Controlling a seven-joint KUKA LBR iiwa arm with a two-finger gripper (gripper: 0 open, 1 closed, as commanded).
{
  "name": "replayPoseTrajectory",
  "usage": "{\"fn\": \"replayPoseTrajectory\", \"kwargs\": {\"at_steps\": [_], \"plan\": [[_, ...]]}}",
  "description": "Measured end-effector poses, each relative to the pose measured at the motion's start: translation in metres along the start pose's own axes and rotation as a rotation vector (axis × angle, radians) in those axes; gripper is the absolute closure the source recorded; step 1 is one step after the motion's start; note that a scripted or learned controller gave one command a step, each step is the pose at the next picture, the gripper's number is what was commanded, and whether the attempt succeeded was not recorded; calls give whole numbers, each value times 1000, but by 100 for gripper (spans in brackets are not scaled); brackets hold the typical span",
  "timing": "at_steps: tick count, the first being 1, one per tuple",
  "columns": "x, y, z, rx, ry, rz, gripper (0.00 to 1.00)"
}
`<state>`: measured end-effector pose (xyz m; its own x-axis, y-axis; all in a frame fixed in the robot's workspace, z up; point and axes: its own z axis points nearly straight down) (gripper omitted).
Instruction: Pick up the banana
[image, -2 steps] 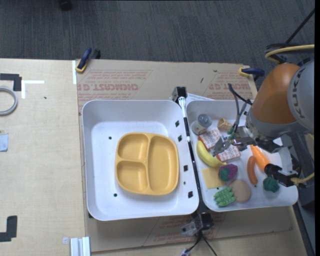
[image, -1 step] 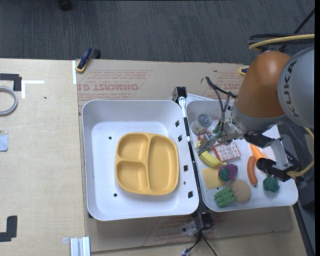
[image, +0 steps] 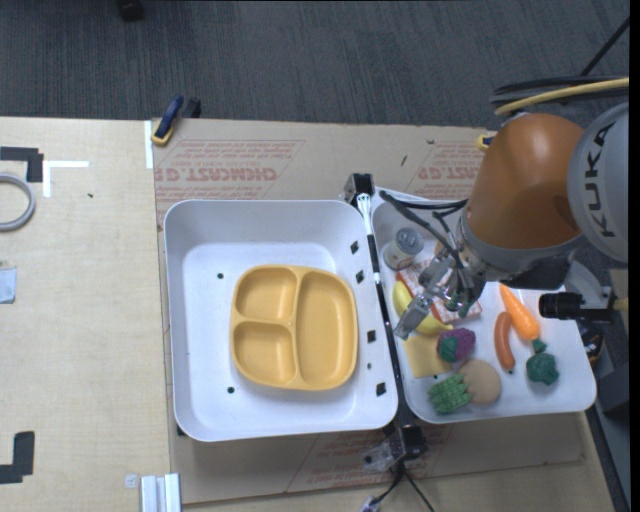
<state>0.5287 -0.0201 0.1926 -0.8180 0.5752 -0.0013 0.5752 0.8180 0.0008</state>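
The banana is a yellow toy lying at the left side of the right bin, close to the wall between the two bins. Most of it is covered by my gripper, which hangs directly over it, low in the bin. A yellow patch of it also shows below the gripper. The grey arm with its orange band reaches in from the right above the bin's back half. Whether the gripper touches the banana cannot be told.
The right bin also holds two orange carrots, a dark green broccoli, a purple piece, a yellow slab, a tan ball, a green leafy piece and a small can. The left bin holds a yellow divided plate.
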Motion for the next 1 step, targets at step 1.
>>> {"fn": "replayPoseTrajectory", "kwargs": {"at_steps": [1], "plan": [[-2,44,0,-1,-1,-273,0]]}}
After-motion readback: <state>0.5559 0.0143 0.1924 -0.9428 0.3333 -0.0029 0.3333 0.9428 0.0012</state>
